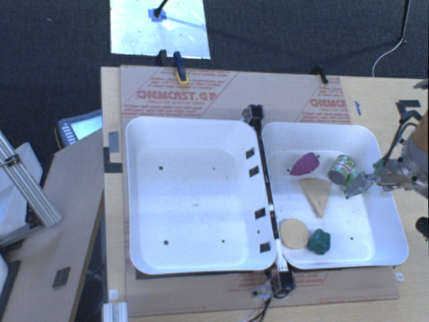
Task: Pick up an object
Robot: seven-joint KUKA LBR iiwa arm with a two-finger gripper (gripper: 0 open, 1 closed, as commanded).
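Observation:
The right bin (385,210) holds several objects. A purple grape-like bunch (305,163) lies near its back. A small green-and-white can (342,169) lies on its side to the right of the bunch. A tan wedge (316,194) sits in the middle, with a round tan disc (293,233) and a dark green lump (319,241) at the front. My gripper (358,183) reaches in from the right, low over the bin, just right of and slightly in front of the can. Nothing is seen held in it.
The left bin (194,200) stands beside the right one, with a black-clipped divider (263,193) between them. Both rest on a cardboard sheet (201,92). A shiny metal plate (159,19) lies beyond the bench on the dark floor.

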